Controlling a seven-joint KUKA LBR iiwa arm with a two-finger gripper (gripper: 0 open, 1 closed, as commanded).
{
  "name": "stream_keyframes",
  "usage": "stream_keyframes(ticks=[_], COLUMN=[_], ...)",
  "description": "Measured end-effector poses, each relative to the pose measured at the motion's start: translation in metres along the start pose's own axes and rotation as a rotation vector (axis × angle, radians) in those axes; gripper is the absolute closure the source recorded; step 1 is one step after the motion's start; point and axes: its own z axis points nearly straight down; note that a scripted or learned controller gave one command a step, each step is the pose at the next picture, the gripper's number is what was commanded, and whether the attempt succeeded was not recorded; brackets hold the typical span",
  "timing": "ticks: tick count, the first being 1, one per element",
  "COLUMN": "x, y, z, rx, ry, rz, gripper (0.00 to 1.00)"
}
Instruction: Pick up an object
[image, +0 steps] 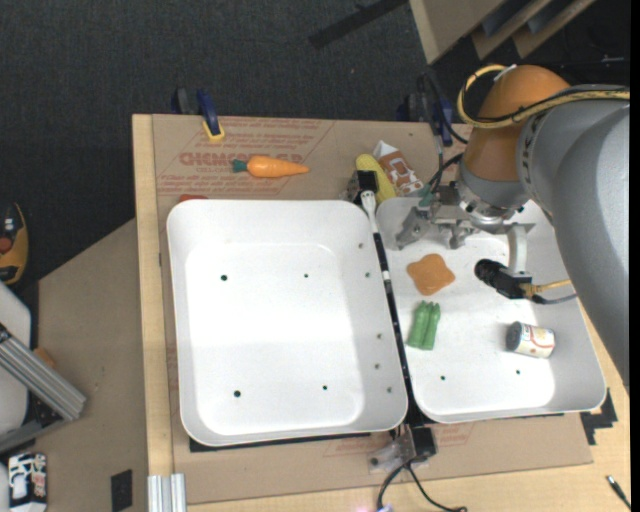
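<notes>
1. Camera view, far left: the left bin (172, 230) lies beside its twin. A carrot (272, 168) lies on the bench board just behind the left bin's far rim, outside both bins.
2. Further right, at the far corner where the bins meet, a yellow banana-like piece (372, 172) and a brown-and-white packet (400, 172) lie together. They too are outside the bins.
3. In the right bin (560, 400), nearest the shared wall, a green ribbed piece (426, 326) lies flat on the floor. It looks like light moulded plastic, stiff and a little slick. I would take it across its narrow width.
4. Just behind the green piece is an orange flat piece (431, 272), roughly toast-shaped, lying flat and touching nothing else. It is the likeliest pick. I judge it light and probably slightly soft. Because it lies so low, it should be pinched edge to edge with the tips pressed close to the floor, otherwise they may slide over it.
5. The gripper (432, 236) hangs just behind the orange flat piece, near the bin's far wall. Its jaws look spread and released, with nothing between them.
6. Well to the right, a small can (530, 339) lies on its side. It looks rigid and light but would probably roll, so it should be squeezed across its round body.
</notes>
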Motion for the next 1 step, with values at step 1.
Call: stream_keyframes(ticks=[1], x=[-0.0006], y=[0.0010], z=[-0.0121], rx=[-0.004], ry=[-0.002], rz=[-0.001], gripper=[1.00])
